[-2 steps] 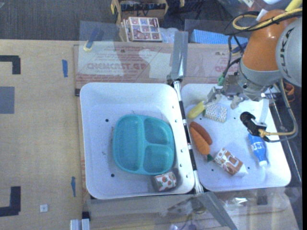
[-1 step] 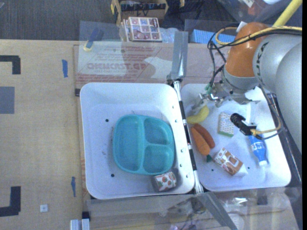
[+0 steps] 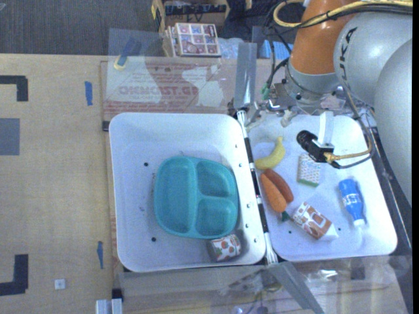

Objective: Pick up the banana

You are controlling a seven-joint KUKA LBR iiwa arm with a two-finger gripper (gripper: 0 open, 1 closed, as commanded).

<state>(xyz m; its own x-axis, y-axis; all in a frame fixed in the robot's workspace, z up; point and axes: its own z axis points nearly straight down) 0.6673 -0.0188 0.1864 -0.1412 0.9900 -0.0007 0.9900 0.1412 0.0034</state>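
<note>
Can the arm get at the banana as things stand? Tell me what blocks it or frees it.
Probably yes. The banana lies uncovered in the right bin, against its left wall, with nothing stacked on it. The carrot sits just below it and that wall is close, which may crowd a grasp.

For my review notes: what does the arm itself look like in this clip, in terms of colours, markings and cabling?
The arm is bulky and rounded, with a glossy light grey shell and a bright orange band above the wrist. Dark KUKA lettering runs along the grey casing. A yellow cable loops over the top, and thin dark wires trail around the metal wrist hardware.
</note>
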